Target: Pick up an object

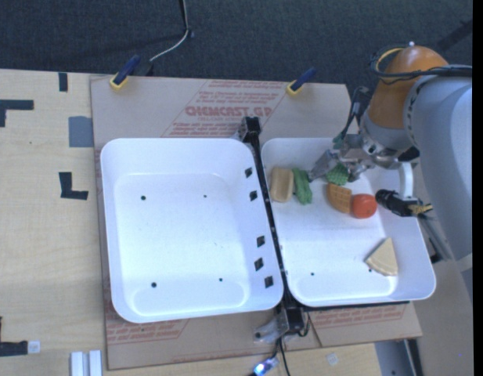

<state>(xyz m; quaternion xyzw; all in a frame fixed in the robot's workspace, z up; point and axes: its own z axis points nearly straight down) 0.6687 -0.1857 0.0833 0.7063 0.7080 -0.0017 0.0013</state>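
The right bin [413, 288] holds several small objects. A tan block [282, 185] lies near its left wall, with a green piece [303, 187] right beside it. An orange piece [340, 198] and a red round piece [364, 206] touch each other near the middle. A pale wedge [383, 258] lies toward the front right. My gripper [337, 165] hangs low over the bin's back part, just above the orange piece and right of the green piece. A small green bit [337, 177] shows directly under it; I cannot see whether it is held.
The left bin [116, 163] sits beside the right one, their walls meeting at a black clamp strip [261, 210]. The grey arm with its orange band [401, 84] crosses the right bin's back right corner. A black cable [178, 22] runs along the back.
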